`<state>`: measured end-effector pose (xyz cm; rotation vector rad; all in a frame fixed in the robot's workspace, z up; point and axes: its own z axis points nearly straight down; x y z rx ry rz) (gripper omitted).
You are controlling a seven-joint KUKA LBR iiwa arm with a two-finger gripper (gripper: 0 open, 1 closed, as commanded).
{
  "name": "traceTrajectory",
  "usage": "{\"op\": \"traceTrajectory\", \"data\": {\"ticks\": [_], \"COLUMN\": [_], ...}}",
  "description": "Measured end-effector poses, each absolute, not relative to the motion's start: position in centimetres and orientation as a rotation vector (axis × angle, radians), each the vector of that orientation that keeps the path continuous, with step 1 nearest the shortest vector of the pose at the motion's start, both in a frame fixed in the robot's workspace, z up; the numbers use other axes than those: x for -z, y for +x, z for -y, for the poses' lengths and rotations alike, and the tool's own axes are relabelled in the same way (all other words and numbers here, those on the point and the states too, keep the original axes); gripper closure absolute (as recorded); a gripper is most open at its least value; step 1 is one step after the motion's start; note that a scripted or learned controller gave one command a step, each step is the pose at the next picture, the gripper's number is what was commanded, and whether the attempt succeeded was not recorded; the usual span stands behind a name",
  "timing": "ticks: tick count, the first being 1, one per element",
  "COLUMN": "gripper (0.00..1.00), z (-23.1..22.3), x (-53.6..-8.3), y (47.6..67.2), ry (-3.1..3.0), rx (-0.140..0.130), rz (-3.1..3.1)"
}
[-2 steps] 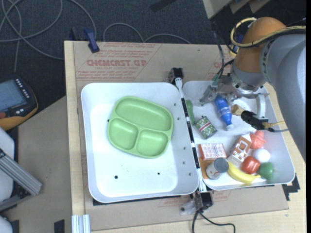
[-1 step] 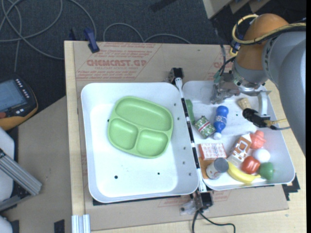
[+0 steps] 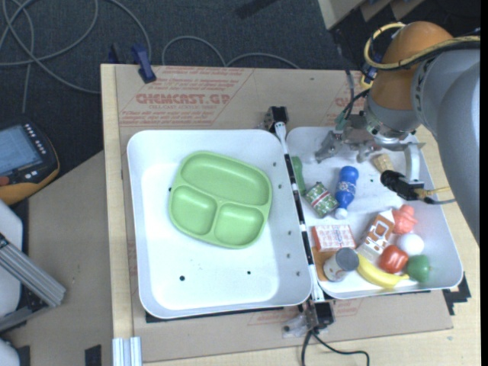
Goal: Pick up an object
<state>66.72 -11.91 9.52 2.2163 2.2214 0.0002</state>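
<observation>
My gripper point(image 3: 345, 148) hangs over the far part of the right bin point(image 3: 450, 242), its fingers spread open with nothing between them. Just in front of it lies a blue bottle point(image 3: 347, 186) with a white cap, and a green can point(image 3: 320, 197) rests to the bottle's left. Nearer the front lie a red and white box point(image 3: 332, 237), a small toy house point(image 3: 377, 233), a grey disc point(image 3: 345, 260), a banana point(image 3: 377, 275), a red tomato point(image 3: 393, 258), a green ball point(image 3: 418, 268), a white egg point(image 3: 412, 243) and a pink toy point(image 3: 405, 218).
The left bin point(image 3: 152, 227) holds a green divided plate point(image 3: 219, 199). A small tan cork-like piece point(image 3: 380, 161) lies at the right bin's far side, under the wrist. The grey arm point(image 3: 450, 90) comes in from the right above that bin's far corner.
</observation>
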Motion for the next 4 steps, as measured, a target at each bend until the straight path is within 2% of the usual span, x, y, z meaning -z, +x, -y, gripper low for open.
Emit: {"op": "traceTrajectory", "data": {"ticks": [1, 2, 3, 4], "gripper": [0.00, 0.00, 0.00, 1.00], "z": [12.8, 14.0, 12.8, 12.8], "x": [-8.4, -8.5, -8.5, -9.5], "y": [63.8, 66.0, 63.2, 63.2], "ry": [2.223, 2.219, 2.223, 2.222], "rx": [0.002, -0.001, 0.001, -0.001], "rz": [-2.222, -2.220, -2.222, -2.221]}}
